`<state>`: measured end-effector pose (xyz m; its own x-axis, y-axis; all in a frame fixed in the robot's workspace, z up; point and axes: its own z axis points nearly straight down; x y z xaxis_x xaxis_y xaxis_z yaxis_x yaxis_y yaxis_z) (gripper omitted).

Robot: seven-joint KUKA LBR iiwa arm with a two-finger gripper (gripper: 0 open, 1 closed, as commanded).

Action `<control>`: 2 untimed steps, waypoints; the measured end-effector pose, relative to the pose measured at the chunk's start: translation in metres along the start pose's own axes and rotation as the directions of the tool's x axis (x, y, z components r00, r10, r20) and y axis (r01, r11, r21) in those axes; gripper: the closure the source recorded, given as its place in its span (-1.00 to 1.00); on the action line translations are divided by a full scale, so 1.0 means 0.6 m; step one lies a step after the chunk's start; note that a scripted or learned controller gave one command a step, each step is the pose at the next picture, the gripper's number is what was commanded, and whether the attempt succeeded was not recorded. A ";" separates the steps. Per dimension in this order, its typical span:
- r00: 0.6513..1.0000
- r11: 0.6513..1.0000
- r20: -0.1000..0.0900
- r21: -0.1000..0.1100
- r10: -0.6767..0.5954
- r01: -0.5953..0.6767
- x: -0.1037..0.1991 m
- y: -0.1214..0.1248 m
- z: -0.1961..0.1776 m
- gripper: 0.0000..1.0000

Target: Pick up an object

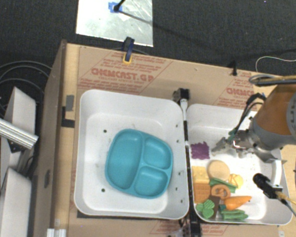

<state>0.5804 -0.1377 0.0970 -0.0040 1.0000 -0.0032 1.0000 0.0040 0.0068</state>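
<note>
Hovering over the right bin (265,208), the gripper (234,142) has not yet taken a toy.

From above: whether it is open or closed cannot be told. Toy food lies piled at the bin's front; the purple grapes (200,149) lie apart, nearest it. They look light, firm and bumpy, best pinched across the middle.

The grey arm (291,118) with its orange band reaches in from the right and bends downward, its gripper (230,143) hanging low at the left of the wrist, seemingly pointed down and leftward.
</note>
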 end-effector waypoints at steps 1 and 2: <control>1.000 1.000 -0.003 0.012 0.008 -0.008 -0.021 -0.147 -0.006 -1.00; 1.000 1.000 -0.002 -0.004 -0.003 0.003 -0.042 -0.019 0.013 -1.00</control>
<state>0.5691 -0.1629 0.0891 -0.0069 1.0000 -0.0014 0.9999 0.0069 0.0112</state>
